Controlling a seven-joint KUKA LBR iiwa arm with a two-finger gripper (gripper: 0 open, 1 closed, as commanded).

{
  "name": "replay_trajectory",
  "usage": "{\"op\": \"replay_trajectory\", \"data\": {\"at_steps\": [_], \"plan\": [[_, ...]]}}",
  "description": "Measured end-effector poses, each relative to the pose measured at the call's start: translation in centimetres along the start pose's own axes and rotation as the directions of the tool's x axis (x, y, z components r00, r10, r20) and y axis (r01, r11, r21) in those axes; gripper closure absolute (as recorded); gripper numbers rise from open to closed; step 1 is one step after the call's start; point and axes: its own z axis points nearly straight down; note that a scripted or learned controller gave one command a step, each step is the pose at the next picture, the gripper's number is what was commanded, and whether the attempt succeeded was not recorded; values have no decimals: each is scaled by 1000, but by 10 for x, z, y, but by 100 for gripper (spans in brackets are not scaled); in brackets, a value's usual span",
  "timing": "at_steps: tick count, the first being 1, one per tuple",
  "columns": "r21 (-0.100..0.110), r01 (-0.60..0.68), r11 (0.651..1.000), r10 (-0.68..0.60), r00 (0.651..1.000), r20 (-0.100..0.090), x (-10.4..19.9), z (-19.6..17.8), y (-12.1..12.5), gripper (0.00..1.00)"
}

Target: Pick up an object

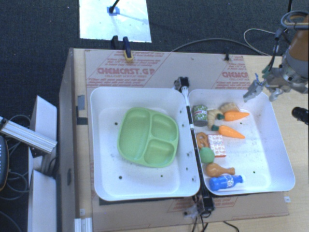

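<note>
Pincer (263,90) hangs open and empty above the right bin's (282,151) far edge, arm reaching in from the right, well apart from the two carrots (231,123) below.

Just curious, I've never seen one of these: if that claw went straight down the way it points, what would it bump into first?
Probably the bare white floor of the right bin near its far corner. The gripper hangs beyond the upper carrot, though depth is hard to judge.
</note>
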Motion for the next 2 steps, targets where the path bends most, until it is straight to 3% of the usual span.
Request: {"op": "replay_trajectory", "data": {"at_steps": [1, 2], "plan": [[2, 2, 1000, -2, 1000, -1, 31, 103, -3, 0], [-7, -2, 1000, 2, 1000, 2, 49, 139, -32, 0]]}}
